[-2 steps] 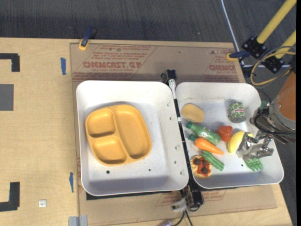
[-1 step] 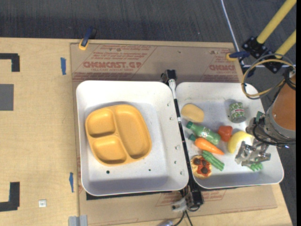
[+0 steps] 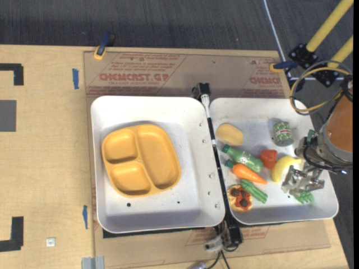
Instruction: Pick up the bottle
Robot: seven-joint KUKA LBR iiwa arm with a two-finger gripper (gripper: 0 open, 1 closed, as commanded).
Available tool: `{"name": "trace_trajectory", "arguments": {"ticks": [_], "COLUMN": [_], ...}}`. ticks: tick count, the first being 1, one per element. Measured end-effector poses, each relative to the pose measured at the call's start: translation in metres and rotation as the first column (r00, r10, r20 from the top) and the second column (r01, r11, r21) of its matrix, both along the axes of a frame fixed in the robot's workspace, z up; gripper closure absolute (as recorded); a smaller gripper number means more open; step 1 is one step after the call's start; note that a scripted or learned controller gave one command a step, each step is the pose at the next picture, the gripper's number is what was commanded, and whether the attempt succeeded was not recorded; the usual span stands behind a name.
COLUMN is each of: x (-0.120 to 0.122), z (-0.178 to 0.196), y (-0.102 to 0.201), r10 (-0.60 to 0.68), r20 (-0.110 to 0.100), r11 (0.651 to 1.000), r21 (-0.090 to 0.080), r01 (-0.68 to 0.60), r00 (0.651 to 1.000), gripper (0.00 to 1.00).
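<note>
Single fixed camera, overhead, slanted.
Looks down on the bench (image 3: 45, 150) from mid height; both bins sit side by side in frame, left bin (image 3: 106, 116), right bin (image 3: 325, 206). Arm (image 3: 339, 130) enters at the right edge; floor along top.

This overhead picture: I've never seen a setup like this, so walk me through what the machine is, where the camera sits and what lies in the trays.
One camera looks down at a slant on a bench with two white bins. The left bin holds a yellow divided plate. The right bin holds toy food: a green bottle, a carrot, a potato-like piece, a lemon and a small pizza slice. The grey and orange robot arm reaches in from the right; its gripper sits low in the right bin, away from the bottle.
</note>
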State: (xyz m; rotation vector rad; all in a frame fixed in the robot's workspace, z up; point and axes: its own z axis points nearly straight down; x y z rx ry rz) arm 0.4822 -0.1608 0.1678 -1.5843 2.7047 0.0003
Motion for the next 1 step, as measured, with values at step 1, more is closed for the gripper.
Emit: {"name": "trace_trajectory", "arguments": {"ticks": [1], "x": [0.0015], "z": [0.0103], "y": [0.0009], "r10": [-0.004], "r20": [0.005], "r11": [1.000], "r21": [0.002], "r01": [0.004], "r00": [1.000], "gripper": [1.00]}}
